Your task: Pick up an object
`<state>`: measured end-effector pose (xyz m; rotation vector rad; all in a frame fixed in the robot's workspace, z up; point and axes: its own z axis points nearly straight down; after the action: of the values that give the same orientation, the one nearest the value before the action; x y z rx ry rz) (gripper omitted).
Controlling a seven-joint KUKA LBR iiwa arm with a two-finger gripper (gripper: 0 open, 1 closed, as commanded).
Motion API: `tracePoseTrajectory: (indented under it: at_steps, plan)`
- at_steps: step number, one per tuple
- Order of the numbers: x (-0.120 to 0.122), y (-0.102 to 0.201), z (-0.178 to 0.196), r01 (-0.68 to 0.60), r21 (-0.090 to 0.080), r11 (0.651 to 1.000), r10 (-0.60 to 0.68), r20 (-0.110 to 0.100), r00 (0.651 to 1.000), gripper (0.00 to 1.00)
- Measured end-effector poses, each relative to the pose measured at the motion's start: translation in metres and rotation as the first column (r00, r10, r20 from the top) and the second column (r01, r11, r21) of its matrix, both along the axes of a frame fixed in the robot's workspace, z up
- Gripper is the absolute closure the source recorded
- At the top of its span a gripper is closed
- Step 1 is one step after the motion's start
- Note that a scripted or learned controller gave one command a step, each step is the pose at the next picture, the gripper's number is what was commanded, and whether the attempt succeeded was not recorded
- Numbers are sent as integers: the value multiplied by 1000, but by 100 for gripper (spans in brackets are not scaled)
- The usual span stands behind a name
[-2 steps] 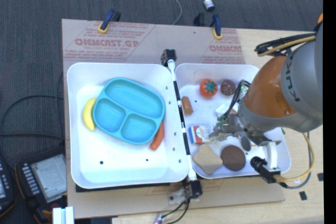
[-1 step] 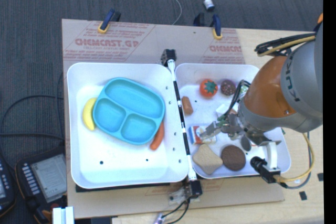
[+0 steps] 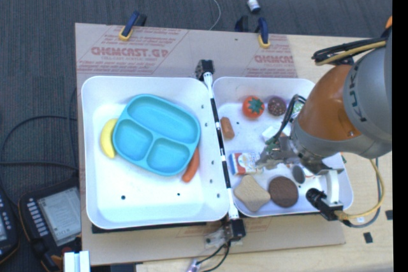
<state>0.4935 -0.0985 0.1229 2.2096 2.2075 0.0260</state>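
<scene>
On the table (image 3: 159, 48) sit two shallow white bins side by side. One, the left bin (image 3: 95, 200), holds three things — a blue divided tray (image 3: 156, 135), one yellow banana (image 3: 107, 138) tucked against the tray's left edge, and one orange carrot (image 3: 190, 167) leaning along its lower right edge. Its neighbour, the right bin (image 3: 299, 83), holds more: one red tomato (image 3: 253, 107) near the top, one dark round piece (image 3: 276, 106) just beside it, one small sausage-like piece (image 3: 226, 128) by the left wall, one red-and-white packet (image 3: 243, 163) lower down, one tan bread slice (image 3: 251, 193) and one brown round cookie-like piece (image 3: 282, 192) at the bottom, with a small dark oval (image 3: 298, 172) just above the latter.

Reaching in from the right, the grey arm (image 3: 373, 105) with its orange band bends down over the right bin. Its tool (image 3: 273, 155) hangs low near the bin's middle, just right of the packet — I cannot tell how far apart it stands, and nothing can be made out in its grip.
</scene>
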Motion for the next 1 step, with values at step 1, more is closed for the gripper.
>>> tracePoseTrajectory:
  at_steps: [1]
  plan:
    - [0,0,0,0,0,1000,0,0,1000,0]
